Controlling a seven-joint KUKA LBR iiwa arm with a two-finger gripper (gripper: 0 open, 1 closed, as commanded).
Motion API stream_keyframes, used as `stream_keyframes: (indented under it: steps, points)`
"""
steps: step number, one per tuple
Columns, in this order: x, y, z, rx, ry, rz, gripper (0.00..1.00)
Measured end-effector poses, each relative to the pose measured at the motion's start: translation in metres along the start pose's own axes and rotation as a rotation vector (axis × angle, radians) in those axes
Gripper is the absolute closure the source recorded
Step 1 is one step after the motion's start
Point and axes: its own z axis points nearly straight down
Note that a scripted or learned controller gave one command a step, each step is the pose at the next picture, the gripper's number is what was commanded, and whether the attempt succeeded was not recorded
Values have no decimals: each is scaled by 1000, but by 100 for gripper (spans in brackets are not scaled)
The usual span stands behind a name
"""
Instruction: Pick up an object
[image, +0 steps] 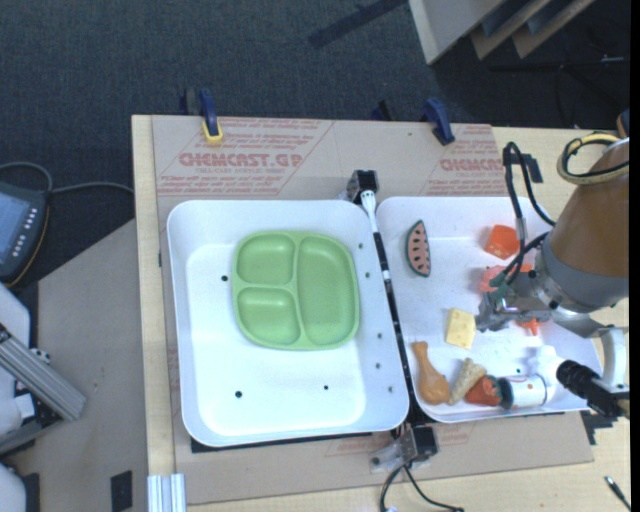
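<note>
Bins are sitting side by side, two; one tray, one watermelon slice, one cheese. Gripper is hovering, jaw state unclear.

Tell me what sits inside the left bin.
The left bin holds a green divided plate with three compartments, lying flat toward its upper middle. Nothing visible rests in the compartments. A few small dark dots mark the bin floor. Whatever lies beneath the plate is covered.

Green divided plate — alone in the left bin.
</note>
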Motion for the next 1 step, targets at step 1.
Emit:
stream_keyframes:
  steps: [1]
  points:
    - [0, 2, -36, -1, 0, 0, 100]
